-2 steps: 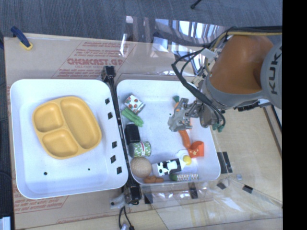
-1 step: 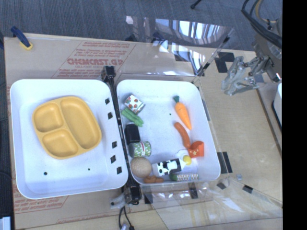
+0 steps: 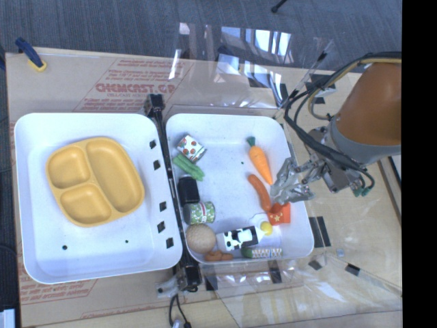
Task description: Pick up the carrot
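**A:** From the overhead camera, how much room is there around the carrot [image 3: 259,161]?

**B:** It lies in the right bin [image 3: 225,125], toward the right wall, green top pointing to the far rim, orange body tapering toward the near side. White floor lies bare to its left and beyond it. Just past its tip sits a smaller, darker orange-red piece [image 3: 260,191], curved, and below that a red block [image 3: 279,214] close to the right wall.

**A:** And the gripper [image 3: 285,186]?

**B:** It hangs over the right edge of that bin, just beside the orange-red piece and a little nearer than the carrot. The metal fingers are a tangle of shine; I cannot tell whether they are spread or closed. Nothing shows between them.

**A:** Any writing?

**B:** Red print on the brown paper under the bins reads "CHEMCAST", in mirrored rows; the smaller lines are too fine to read. A green can [image 3: 201,212] has a dotted label I can't make out.

**A:** The rest of the crowding?

**B:** The near left part is packed: a dark bottle [image 3: 187,189], a round tan ball [image 3: 200,238], a black-and-white cow-patterned box [image 3: 240,239], a spotted cube [image 3: 191,147] and a green pod [image 3: 188,167].

**A:** The left bin [image 3: 41,265]?

**B:** It holds a smooth yellow plate [image 3: 95,181] with three compartments, open floor all round it.
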Robot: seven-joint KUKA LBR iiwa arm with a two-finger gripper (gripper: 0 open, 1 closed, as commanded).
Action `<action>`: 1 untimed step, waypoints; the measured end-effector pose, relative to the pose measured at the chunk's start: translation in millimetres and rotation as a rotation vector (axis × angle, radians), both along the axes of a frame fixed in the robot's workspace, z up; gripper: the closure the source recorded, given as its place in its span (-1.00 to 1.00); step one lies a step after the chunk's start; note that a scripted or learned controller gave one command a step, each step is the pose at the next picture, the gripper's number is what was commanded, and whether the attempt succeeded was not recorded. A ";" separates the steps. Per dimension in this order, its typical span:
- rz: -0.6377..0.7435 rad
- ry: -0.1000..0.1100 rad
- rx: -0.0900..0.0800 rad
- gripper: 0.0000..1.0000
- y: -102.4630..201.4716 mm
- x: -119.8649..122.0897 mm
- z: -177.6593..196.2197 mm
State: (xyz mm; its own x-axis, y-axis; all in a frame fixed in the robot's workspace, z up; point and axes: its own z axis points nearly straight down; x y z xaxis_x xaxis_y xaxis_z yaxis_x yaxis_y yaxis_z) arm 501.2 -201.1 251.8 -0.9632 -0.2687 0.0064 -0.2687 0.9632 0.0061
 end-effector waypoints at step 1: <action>0.106 -0.009 -0.002 1.00 -8.4 71.6 -41.4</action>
